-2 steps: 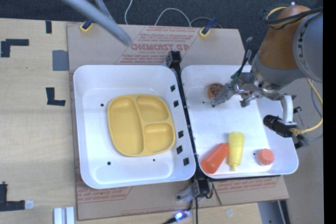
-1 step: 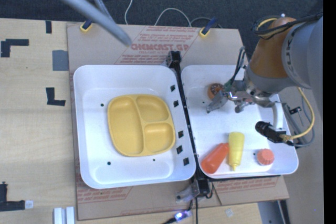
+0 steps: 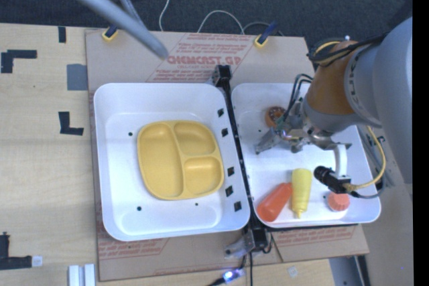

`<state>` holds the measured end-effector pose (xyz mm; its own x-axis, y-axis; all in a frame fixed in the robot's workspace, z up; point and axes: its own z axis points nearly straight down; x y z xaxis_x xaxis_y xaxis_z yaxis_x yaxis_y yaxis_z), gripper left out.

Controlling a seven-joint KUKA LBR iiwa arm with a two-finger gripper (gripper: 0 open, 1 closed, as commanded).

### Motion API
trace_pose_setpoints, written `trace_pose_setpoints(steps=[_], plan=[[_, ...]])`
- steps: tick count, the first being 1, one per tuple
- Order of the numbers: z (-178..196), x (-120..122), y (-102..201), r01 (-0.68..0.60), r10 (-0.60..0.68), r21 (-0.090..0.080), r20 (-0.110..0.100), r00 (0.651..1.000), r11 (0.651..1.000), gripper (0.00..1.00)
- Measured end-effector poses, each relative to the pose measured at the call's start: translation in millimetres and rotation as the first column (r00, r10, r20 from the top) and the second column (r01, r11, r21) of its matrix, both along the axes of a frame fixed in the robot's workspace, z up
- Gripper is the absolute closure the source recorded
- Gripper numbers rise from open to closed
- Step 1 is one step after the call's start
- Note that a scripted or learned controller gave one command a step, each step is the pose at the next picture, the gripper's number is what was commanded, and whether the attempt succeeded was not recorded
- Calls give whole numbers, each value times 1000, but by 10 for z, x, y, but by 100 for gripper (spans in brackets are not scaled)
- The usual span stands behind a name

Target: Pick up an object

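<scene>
While the arm (image 3: 348,87) leans in from the right of the camera view, its pincer (image 3: 280,136) hangs low inside the right bin (image 3: 365,214), over bare white floor near the middle of that bin. Whether the pincer is wide or narrow I cannot tell: the wrist and its cabling cover most of it, and nothing can be made out between its tips, so I judge it carries no load.

Things to pick lie around it. A small orange-brown object (image 3: 274,115) sits just above the pincer, close to the divider between the bins, and looks like the nearest candidate. A yellow bottle (image 3: 301,191) lies on its side toward the front edge, with a red-orange piece (image 3: 273,202) touching or just beside it on the left. A small red piece (image 3: 338,202) rests near the front right corner, below a black fitting on the arm's cable. These three are bunched along the front wall, which would crowd a grasp there; the object by the divider stands more apart and would be easier to close on from above.

On the left, the other bin (image 3: 107,144) holds a yellow divided plate (image 3: 179,159), lying flat and roughly centred, well apart from the arm. Both bins rest on a cardboard sheet (image 3: 201,53) on the bench (image 3: 40,157).
</scene>
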<state>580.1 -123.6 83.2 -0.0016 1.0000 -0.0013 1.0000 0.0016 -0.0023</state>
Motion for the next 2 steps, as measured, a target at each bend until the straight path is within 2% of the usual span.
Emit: trace_pose_setpoints(steps=[1, 2], plan=[[133, 10, 4, -1, 1, 0, 2, 1000, 1000, 100], [591, 49, -65, 1, -1, 0, 5, 1000, 1000, 100]])
